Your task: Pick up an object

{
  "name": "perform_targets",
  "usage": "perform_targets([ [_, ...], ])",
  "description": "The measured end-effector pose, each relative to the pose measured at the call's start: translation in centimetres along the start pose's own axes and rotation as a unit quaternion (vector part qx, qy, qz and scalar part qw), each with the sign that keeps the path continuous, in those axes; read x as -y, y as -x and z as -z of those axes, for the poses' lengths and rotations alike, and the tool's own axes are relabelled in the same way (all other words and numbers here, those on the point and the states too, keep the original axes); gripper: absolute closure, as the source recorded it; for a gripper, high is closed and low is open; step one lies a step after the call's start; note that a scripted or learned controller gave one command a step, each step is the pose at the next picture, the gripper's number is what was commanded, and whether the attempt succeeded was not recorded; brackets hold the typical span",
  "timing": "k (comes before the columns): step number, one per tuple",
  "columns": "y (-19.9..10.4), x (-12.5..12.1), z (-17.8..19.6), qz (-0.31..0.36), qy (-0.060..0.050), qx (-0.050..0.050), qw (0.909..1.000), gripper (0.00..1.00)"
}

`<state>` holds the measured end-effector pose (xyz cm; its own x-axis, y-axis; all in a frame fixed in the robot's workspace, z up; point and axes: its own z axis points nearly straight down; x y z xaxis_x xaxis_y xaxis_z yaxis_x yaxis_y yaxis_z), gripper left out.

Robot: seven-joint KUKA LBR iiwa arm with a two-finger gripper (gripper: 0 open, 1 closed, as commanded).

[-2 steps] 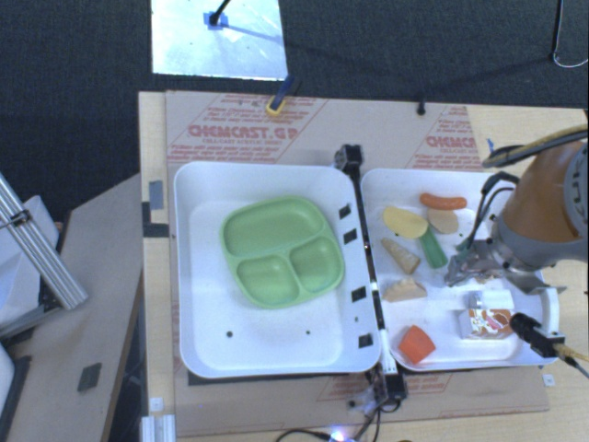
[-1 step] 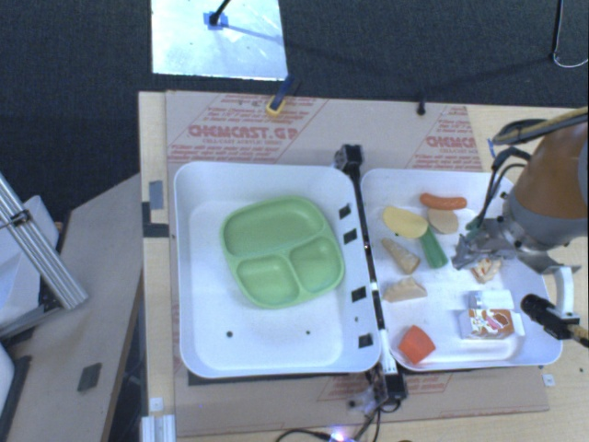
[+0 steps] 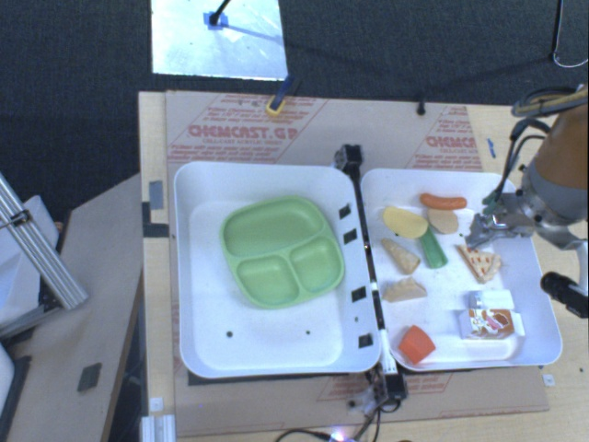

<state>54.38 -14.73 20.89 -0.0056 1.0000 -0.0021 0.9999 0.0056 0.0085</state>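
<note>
Several toy foods lie loose in the right bin [image 3: 552,339], and the nearest candidate looks to be the pizza slice [image 3: 481,264], lying flat just below the fingers [image 3: 485,231]. Nothing sits between them that I can see; whether they stand apart or together I cannot tell, since they are small and dark against the wrist. They hang over the bin floor above the slice, which suggests a descent is being lined up rather than a lift begun. Just beside them, toward the bin's middle, lies a green cylinder [image 3: 433,250], with a tan piece [image 3: 443,221] and a sausage [image 3: 443,201] beyond it. Farther off rest a yellow piece [image 3: 404,221], two wedges [image 3: 402,256], a printed box [image 3: 490,321] and a red block [image 3: 417,343]. Well apart, the left bin [image 3: 198,339] carries a green divided tray [image 3: 281,250], lying flat.
</note>
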Motion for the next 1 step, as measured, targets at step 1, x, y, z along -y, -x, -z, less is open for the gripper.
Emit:
perform_targets([
  [1,0.01,-0.13,1.65,0.000,-0.002,-0.001,1.0000,1.00],
])
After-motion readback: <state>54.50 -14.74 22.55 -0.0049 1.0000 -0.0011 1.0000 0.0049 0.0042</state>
